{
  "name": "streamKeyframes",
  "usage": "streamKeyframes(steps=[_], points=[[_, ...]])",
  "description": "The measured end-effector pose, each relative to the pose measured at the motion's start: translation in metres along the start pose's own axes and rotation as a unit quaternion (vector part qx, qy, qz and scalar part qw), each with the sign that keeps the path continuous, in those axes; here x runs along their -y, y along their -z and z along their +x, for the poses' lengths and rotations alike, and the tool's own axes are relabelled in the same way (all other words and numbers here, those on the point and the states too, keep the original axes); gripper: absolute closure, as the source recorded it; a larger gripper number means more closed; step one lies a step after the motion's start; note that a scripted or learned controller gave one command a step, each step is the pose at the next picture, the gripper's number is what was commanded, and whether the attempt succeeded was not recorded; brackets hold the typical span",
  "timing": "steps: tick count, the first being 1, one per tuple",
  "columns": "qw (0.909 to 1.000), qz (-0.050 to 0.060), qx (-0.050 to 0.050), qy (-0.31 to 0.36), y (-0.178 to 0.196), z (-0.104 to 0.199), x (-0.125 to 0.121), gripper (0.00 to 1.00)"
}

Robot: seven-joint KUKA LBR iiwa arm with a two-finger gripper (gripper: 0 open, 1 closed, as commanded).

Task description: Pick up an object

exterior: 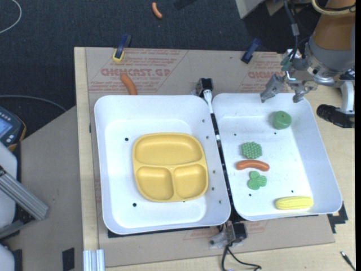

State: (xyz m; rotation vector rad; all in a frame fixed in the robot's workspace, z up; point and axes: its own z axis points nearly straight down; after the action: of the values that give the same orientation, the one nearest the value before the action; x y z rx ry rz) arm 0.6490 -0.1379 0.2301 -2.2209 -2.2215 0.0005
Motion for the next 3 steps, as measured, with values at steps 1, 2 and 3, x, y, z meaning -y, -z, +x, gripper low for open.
streamKeyframes(steps=[1, 2, 3], points=[[1.0000, 0.003, 0.000, 0.000, -0.063, -0.004, 0.001, 0.00], [1.0000, 0.003, -0.001, 0.000, -0.126, 0.001, 0.003, 0.00], [1.0000, 0.001, 0.000, 0.001, -0.146, 0.002, 0.003, 0.00]])
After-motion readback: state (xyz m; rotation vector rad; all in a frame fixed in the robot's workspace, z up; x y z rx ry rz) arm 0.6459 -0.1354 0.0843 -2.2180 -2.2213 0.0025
